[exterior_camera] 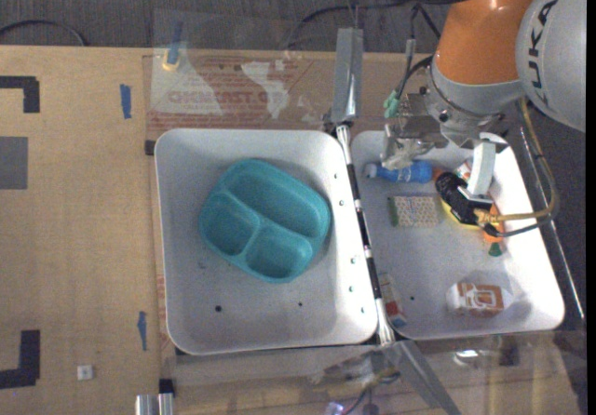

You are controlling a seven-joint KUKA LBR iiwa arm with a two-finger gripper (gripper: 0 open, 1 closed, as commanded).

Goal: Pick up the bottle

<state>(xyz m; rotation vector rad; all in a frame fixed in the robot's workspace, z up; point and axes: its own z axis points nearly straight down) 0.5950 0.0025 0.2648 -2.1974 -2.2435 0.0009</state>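
Bottle lies in the right bin beneath the tool; grip cannot be told.

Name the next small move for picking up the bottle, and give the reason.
Probably a short descent straight down onto the bottle. The tool hangs right over it in the right bin, near the far left corner, and the bottle lies on its side. The green patterned pad sits just nearer the camera, so a straight drop should avoid it.
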